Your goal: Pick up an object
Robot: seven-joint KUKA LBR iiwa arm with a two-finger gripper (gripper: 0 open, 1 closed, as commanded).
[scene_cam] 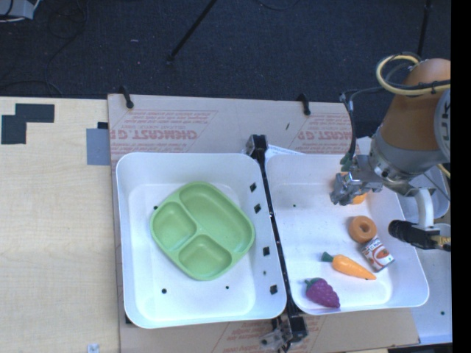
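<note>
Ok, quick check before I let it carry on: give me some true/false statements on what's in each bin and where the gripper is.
1. The green divided plate lies in the left bin. True.
2. The carrot lies in the left bin beside the plate. False: it lies in the right bin, between the doughnut and the purple grapes.
3. The gripper is over the upper part of the right bin. True.
4. The small can stands on the green plate. False: it lies in the right bin, just below the doughnut.
5. The plate has food in its compartments. False: all three compartments look bare.
</note>
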